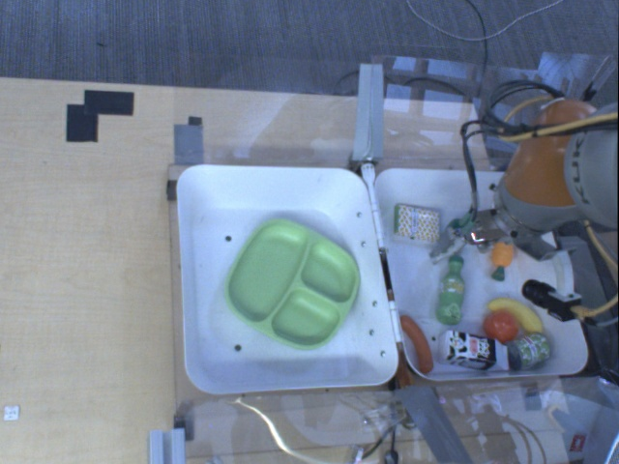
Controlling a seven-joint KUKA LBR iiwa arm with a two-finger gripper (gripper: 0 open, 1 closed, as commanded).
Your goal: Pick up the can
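The can (pixel 529 352), dark green with a pale top, is seen lying in the near right corner of the right bin (pixel 426 193), touching a red tomato (pixel 501 326) and just beside a yellow banana (pixel 515 309) and a black-and-white carton (pixel 471 349). The gripper (pixel 453 244) is positioned well apart from the can, low over the middle of that bin just above a green bottle (pixel 450 294), and nothing is seen gripped by it; whether it is released or clenched cannot be told. A green divided plate (pixel 293 283) is held in the left bin (pixel 208 211).
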